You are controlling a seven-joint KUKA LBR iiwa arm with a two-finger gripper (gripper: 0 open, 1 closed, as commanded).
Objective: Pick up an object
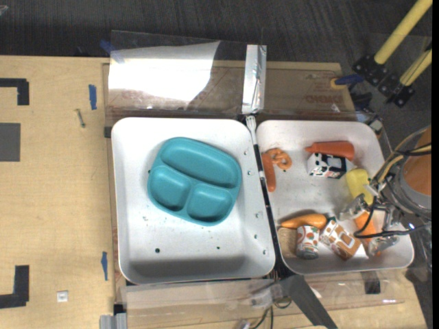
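Observation:
The right bin [295, 132] holds several small things. An orange curled piece [278, 158] and an orange stick [269, 177] lie by its left wall. An orange carrot-like piece [332, 148] sits above a black-and-white toy [325, 165]. A yellow piece [357, 181] lies right of centre. Along the front are an orange oblong piece [304, 221] and two orange-and-white patterned cans [308, 242] [341, 239]. My gripper [374, 219] is low at the bin's front right corner, right of the cans and just below the yellow piece, tangled in view with cables.
A teal divided plate [194, 179] lies in the left bin [130, 204]. The arm's orange band [418, 178] is at the right edge. Yellow bars [405, 26] stand at the back right. Clear sheeting [164, 74] lies behind the bins.

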